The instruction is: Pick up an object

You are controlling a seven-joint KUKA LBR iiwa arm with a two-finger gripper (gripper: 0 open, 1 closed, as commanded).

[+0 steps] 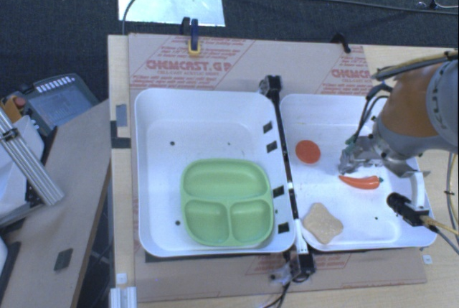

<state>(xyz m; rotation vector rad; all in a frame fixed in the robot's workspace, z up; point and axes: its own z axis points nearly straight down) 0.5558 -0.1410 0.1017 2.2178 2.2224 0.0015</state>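
In the right bin (326, 107) lie a round red-orange piece (308, 151), a red-orange chili-shaped piece (360, 182) and a tan slice of bread (323, 223). My gripper (354, 160) hangs low over the bin's right half, right above the left end of the chili piece. Whether it touches the chili I cannot tell. The grey arm with its orange band (412, 105) reaches in from the right.
The left bin (204, 113) holds a green divided plate (226, 202). A black divider with clips (281, 163) runs between the bins. A black part (406, 210) sticks out at the right bin's lower right. Cables cross the dark floor behind the bench.
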